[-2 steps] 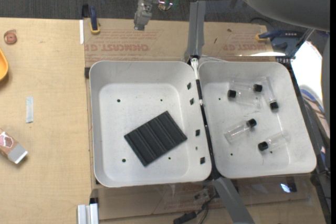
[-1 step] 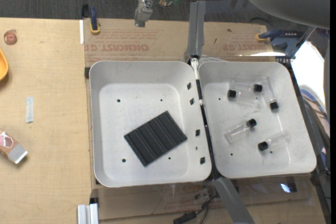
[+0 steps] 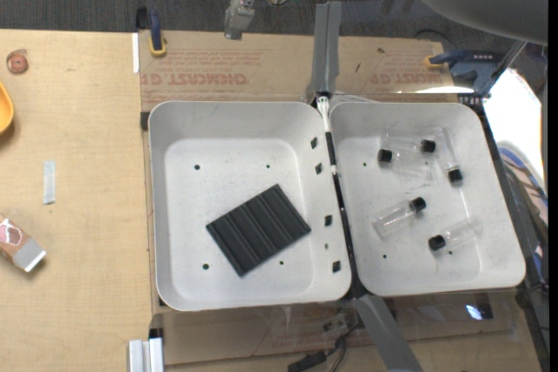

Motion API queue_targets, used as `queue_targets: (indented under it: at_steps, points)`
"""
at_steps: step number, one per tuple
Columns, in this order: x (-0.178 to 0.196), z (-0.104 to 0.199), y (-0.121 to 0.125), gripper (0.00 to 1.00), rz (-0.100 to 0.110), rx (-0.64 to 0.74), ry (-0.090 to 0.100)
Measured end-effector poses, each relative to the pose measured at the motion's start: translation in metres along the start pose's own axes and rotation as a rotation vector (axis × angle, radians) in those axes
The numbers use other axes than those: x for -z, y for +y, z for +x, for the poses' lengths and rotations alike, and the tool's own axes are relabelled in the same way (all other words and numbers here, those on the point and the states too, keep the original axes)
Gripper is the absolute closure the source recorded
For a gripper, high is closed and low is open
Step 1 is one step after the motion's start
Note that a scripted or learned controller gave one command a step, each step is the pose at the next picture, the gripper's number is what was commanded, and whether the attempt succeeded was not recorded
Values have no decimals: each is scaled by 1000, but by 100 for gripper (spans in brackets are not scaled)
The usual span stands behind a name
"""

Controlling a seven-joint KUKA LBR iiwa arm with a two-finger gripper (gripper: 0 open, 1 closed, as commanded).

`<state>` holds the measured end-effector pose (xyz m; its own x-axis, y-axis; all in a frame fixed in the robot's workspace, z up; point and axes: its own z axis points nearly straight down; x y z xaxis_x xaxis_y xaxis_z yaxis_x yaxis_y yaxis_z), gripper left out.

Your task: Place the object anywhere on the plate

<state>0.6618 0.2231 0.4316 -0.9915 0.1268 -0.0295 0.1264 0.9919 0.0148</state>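
Note:
A black ribbed plate (image 3: 258, 229) lies flat and turned at an angle in the left bin (image 3: 174, 187), toward its front. Several clear vials with black caps lie scattered in the right bin (image 3: 497, 266); one vial (image 3: 399, 216) rests near the middle, another vial (image 3: 452, 236) toward the front right, a third vial (image 3: 397, 156) at the back. My gripper (image 3: 235, 23) hangs high beyond the back edge of the left bin, over the cardboard, far from both the plate and the vials. Nothing shows at its tip.
Cardboard sheet (image 3: 261, 70) lies behind the bins, clamped by a yellow-tipped clamp (image 3: 154, 39) and a blue clamp (image 3: 462, 59). A grey divider post (image 3: 326, 48) rises between the bins. On the wooden bench to the left lie a small block (image 3: 21, 245) and a grey strip (image 3: 50, 183).

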Motion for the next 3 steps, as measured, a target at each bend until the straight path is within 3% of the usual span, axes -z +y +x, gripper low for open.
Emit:
queue_targets:
  at_steps: [3]
  points:
    - [27, -4, 2, 100, -5, 0, -9]
